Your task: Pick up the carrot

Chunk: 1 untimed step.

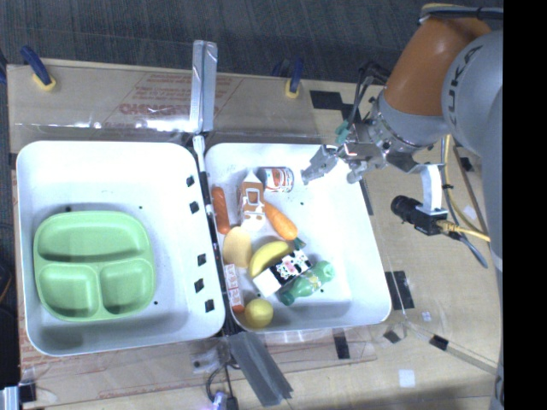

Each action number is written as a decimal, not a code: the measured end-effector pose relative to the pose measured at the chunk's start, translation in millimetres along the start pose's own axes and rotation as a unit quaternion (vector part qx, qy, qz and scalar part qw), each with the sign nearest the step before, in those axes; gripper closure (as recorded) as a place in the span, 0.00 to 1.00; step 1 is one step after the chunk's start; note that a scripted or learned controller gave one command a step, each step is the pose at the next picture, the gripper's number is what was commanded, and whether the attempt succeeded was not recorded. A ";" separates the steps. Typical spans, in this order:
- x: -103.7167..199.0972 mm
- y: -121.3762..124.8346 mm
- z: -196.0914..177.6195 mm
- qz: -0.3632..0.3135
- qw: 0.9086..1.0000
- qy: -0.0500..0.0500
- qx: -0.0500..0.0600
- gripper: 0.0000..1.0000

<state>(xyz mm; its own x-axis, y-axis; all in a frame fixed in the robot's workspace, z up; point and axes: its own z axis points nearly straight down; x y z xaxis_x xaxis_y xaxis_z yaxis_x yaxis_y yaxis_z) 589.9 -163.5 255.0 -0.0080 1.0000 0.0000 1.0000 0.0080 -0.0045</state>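
Carrot (pixel 280 220), likely light, stiff and smooth, lies below-left of my jaws (pixel 335 165) among packed food in the right bin (pixel 359 254); I'd pinch its middle, though I cannot tell their state.

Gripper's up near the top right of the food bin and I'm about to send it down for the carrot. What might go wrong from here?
1. The carrot lies tight among other food: a small carton at its upper end and the banana just below, so the gripper may nudge or grab a neighbour.
2. The sausage is a similar reddish-orange stick nearby and might be taken by mistake.
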 end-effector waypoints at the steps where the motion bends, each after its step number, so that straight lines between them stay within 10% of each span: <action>1: -7.2 -1.8 137.2 0.025 1.000 0.000 0.000 0.00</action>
<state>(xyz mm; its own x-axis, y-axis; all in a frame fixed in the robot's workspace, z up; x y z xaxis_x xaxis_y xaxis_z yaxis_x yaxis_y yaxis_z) 587.5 -170.7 117.8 0.0420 0.9991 -0.0001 0.9991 -0.0420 -0.0049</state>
